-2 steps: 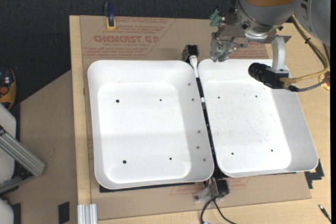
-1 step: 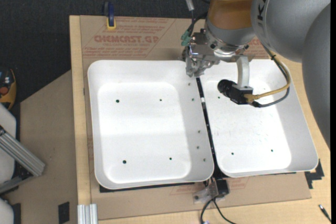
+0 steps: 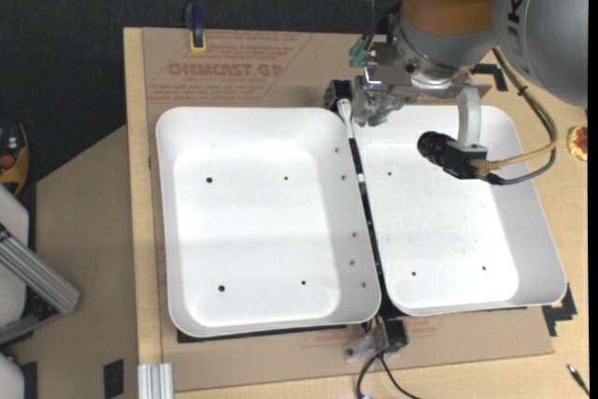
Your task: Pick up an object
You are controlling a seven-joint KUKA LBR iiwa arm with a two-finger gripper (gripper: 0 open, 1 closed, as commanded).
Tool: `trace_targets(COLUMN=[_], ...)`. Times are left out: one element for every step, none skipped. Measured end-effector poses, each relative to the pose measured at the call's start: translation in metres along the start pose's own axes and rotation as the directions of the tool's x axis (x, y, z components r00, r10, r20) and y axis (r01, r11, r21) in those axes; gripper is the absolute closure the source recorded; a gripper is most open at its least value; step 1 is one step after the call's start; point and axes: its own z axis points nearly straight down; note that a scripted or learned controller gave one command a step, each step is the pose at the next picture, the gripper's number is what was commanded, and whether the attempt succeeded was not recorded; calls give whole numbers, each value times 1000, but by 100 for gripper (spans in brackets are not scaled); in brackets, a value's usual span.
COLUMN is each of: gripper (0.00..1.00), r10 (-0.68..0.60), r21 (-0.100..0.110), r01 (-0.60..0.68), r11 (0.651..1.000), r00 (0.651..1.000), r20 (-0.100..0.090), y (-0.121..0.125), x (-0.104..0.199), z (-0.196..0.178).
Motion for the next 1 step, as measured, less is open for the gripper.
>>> trace_targets(gripper=[100], r10=[-4], r21=[1], r01=[4], r11=[1000], r00=[1000], r20=[-1], y=[-18], x=[20], z=[-22])
